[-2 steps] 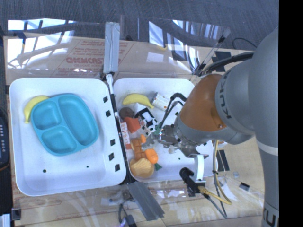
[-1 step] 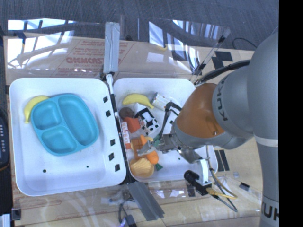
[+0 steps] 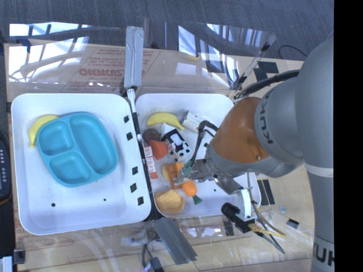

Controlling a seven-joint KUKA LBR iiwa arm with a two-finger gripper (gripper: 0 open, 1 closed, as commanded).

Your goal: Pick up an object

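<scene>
I see the surface [image 3: 85,67] bearing two white bins over grey carpet [image 3: 113,4]; the left bin [image 3: 34,208] has a blue tray [image 3: 78,147]. My pincer [image 3: 190,171] sits low in the right bin [image 3: 215,103] beside the carrot [image 3: 190,188]; I cannot tell its grip

**Arm reaching in from right, wrist low**

Grey KUKA arm [image 3: 306,112] enters from the right edge, thick upper link running down that side. It bends toward centre w/ the orange band [image 3: 241,135] just above the wrist. Wrist tilts down and to the left. Gripper [image 3: 190,171] sits at the arm's lowest left tip, small and dark; its detail is too small to make out.
</scene>
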